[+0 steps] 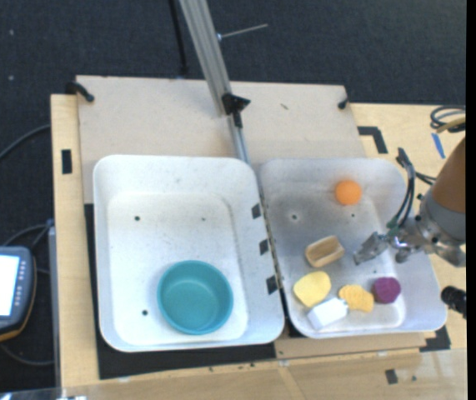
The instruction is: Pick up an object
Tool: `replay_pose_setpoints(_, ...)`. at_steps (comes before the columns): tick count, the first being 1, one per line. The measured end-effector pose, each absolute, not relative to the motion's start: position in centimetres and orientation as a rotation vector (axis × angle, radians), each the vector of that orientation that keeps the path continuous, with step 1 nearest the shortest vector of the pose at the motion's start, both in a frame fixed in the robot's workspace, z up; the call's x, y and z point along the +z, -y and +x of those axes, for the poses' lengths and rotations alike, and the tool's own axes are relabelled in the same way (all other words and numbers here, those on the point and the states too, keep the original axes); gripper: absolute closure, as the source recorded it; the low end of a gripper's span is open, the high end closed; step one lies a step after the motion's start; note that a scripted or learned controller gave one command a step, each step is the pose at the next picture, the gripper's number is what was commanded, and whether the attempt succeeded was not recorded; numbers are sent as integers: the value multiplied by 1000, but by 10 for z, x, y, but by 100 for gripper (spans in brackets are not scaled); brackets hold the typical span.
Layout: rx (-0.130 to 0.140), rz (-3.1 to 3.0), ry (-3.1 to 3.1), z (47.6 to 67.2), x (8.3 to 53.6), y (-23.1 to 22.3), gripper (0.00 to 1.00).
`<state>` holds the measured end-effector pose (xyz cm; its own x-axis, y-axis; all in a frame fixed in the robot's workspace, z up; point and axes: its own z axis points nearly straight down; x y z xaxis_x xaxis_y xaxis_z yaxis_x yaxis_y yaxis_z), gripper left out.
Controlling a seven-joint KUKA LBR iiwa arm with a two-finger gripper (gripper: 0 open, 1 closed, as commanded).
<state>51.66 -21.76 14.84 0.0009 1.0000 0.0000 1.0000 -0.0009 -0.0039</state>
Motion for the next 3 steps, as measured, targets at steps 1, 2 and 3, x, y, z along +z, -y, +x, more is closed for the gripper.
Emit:
replay_pose_setpoints(1,-3,-2230,2220,519,162,219,100)
replay_pose_setpoints(2,-5,-2225,2231,522,226,226,100)
replay_pose_setpoints(3,-4,-2224,2231,523,280,227,100)
